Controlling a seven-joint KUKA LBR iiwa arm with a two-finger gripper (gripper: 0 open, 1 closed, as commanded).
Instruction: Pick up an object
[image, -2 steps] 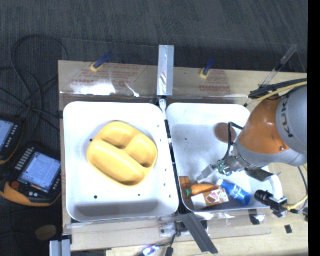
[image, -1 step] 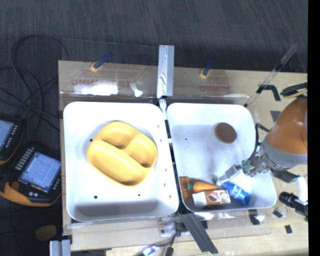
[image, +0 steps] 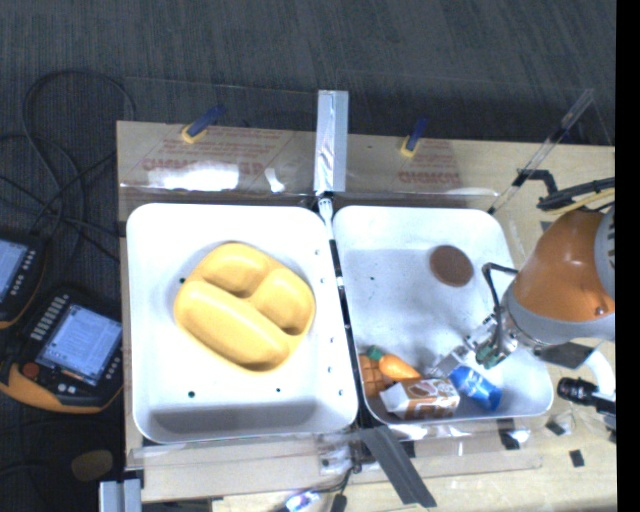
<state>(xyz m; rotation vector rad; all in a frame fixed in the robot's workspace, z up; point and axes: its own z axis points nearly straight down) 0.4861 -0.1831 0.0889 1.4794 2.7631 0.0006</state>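
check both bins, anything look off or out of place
Nothing looks spilled or broken. The right bin has its small items crowded into the near corner: an orange carrot-like toy, a small carton on its side and a blue item, with the gripper just above them. A brown disc sits apart. The left bin holds a large yellow lump.

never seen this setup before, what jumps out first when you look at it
The big yellow bread-shaped lump dominates the left bin. Next comes the orange band of the arm reaching in from the right, with its tool low in the right bin. There a small pile sits along the near edge: a carrot, a brown and white carton and a blue item, with a brown disc apart near the far side.
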